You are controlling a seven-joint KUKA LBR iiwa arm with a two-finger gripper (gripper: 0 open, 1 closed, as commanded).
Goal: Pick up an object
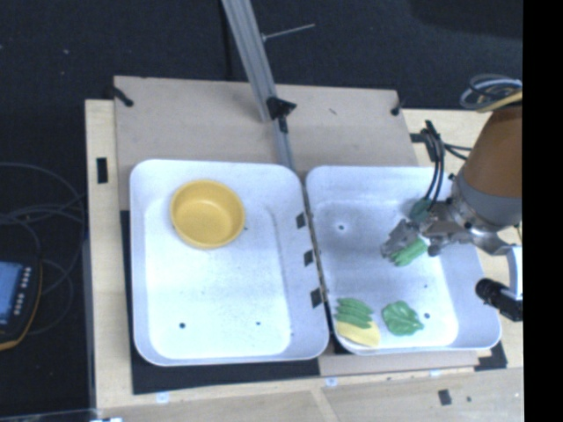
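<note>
Bench (202,104): pale board, seen at a slant from above, bearing two shallow white bins side by side. Left bin (220,323): one yellow bowl (208,213) is set upright in its far left part, well apart from the walls; the rest of the floor is speckled white. Right bin (369,200): three small items are held. Arm (497,161): grey, with an orange band above the wrist, reached in from the right over the right bin. Gripper (406,244): lowered near the middle of the right bin, a light green object (409,253) being seen at its fingertips; the fingers appear closed on this piece, though the view is too coarse for certainty. Dark green leaf-shaped piece (402,317): laid near the front wall of the right bin. Green ribbed piece (354,309): just beside the leaf, to its left. Yellow piece (359,332): touching the ribbed piece, against the front wall.
</note>
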